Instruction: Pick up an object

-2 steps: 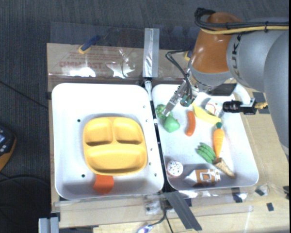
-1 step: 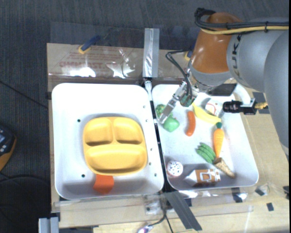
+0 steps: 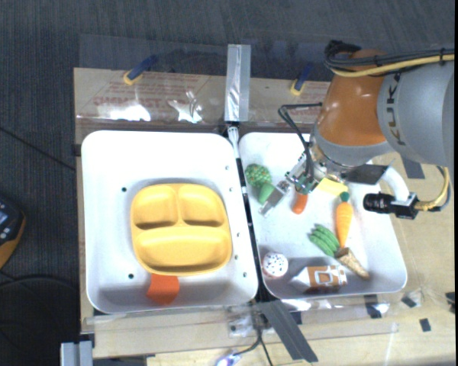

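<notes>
Closest to the lens, at the near edge of the right bin (image 3: 393,277), lie a small brown carton (image 3: 324,277) and a white round lid (image 3: 275,264) with red dots; beside them sit a tan wedge (image 3: 353,262), a green pod (image 3: 324,239) and a big carrot (image 3: 343,219), the carrot's tip near the wedge.

Further in, the gripper (image 3: 301,180) hangs low over the bin, just above a small carrot (image 3: 298,203) with a green cap; whether it is wide or narrow I cannot tell, since the wrist and its orange band (image 3: 351,113) hide that part; nothing can be seen held. A broccoli (image 3: 258,176) and a grey piece (image 3: 270,197) lie just left of the gripper, close to the bin wall.

The left bin (image 3: 107,158) holds a yellow tray (image 3: 182,229) with 3 wells and an orange block (image 3: 164,288) at its near side.

The small carrot looks the likely target; it seems a light, stiff plastic toy, smooth and rounded, so it may roll or squirt out of a pinch; best taken across its thick middle, with the pinch set square to its length, clear of the tapered tip; the grey piece beside it could get in the way.
</notes>
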You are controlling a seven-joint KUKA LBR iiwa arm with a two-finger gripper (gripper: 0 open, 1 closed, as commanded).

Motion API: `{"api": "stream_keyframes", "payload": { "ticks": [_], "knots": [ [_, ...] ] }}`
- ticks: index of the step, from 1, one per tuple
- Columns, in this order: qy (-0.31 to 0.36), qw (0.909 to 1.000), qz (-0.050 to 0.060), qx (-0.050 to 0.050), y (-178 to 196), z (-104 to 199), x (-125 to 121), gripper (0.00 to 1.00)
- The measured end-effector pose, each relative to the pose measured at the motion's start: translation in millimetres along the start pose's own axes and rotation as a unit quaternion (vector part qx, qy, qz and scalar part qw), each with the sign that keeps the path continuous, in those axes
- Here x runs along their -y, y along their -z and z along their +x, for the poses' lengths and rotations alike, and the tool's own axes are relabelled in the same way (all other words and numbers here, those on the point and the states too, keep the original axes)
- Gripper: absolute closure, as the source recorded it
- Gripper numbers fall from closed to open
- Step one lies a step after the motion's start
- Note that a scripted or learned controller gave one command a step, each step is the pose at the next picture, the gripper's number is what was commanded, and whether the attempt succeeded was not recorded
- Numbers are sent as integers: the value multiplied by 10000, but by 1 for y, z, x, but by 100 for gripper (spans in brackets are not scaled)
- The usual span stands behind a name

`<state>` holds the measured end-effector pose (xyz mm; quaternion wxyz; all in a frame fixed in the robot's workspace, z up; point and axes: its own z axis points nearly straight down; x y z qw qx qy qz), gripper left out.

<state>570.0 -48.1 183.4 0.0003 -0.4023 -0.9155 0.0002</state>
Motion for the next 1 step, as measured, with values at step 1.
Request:
{"api": "stream_keyframes", "payload": {
  "ticks": [1],
  "knots": [
    [-217,9998,-12,43,-70,-61,44,0]
  ]
}}
